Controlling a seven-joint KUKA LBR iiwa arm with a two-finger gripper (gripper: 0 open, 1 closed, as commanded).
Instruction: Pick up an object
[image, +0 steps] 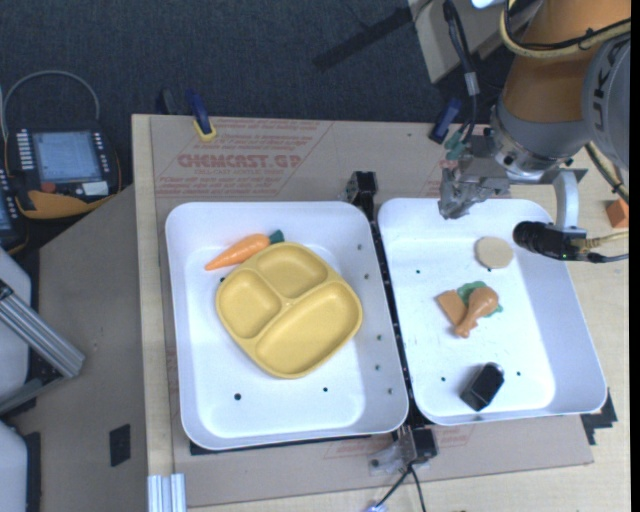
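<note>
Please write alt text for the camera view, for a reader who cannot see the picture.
A robot gripper hangs over the far edge of the right bin, which holds a beige disc, a toy chicken leg and a small black block. The left bin holds a yellow divided plate with a toy carrot beside it.

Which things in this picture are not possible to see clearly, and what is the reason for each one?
- Gripper, camera view: small and dark at the right bin's far edge, so whether it is open or shut is unclear.
- Green piece: mostly covered by the orange drumstick-shaped toy, so its shape is unknown.
- Black object: too dark to identify.
- Carrot leaves: partly behind the yellow divided plate.
</note>
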